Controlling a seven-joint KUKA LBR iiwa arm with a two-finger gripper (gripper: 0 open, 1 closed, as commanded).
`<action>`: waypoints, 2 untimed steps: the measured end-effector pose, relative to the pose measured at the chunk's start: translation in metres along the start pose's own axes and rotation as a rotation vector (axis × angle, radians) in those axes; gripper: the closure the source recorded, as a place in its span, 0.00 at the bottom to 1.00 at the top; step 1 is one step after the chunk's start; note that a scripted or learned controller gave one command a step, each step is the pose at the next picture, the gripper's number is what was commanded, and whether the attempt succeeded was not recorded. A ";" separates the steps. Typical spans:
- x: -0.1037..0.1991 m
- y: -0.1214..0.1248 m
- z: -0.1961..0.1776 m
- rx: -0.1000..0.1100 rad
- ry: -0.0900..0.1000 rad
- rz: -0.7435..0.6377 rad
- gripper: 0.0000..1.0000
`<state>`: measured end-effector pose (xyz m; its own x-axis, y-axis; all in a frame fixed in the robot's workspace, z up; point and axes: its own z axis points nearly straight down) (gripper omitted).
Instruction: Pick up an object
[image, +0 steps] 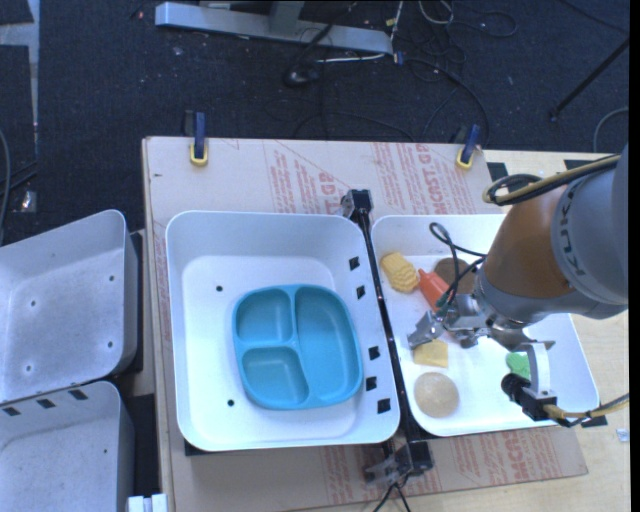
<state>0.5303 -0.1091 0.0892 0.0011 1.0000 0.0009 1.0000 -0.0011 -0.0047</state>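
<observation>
My gripper (436, 333) hangs low in the right bin (570, 395), reaching in from the right. Its metal fingers sit just above a small yellow wedge (432, 354), touching or nearly touching its top edge. I cannot tell if the fingers are open or shut. An orange carrot-like piece (432, 288) lies just behind the gripper. A yellow ridged piece (399, 271) rests at the bin's back left. A round tan piece (437, 394) lies at the front. A green piece (519, 362) peeks out under the wrist.
The left bin (200, 300) holds a blue three-compartment plate (296, 346). A black divider (380, 300) runs between the two bins. A brown object (447, 270) lies partly hidden behind the arm. Cables loop around the wrist, and grey trays (60, 300) stand off the bench at left.
</observation>
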 end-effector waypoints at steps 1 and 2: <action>0.000 0.001 -0.013 -0.004 0.000 0.001 1.00; 0.008 0.010 -0.064 -0.010 -0.002 -0.005 1.00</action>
<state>0.5402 -0.1015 0.1528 -0.0034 1.0000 -0.0008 1.0000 0.0034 0.0051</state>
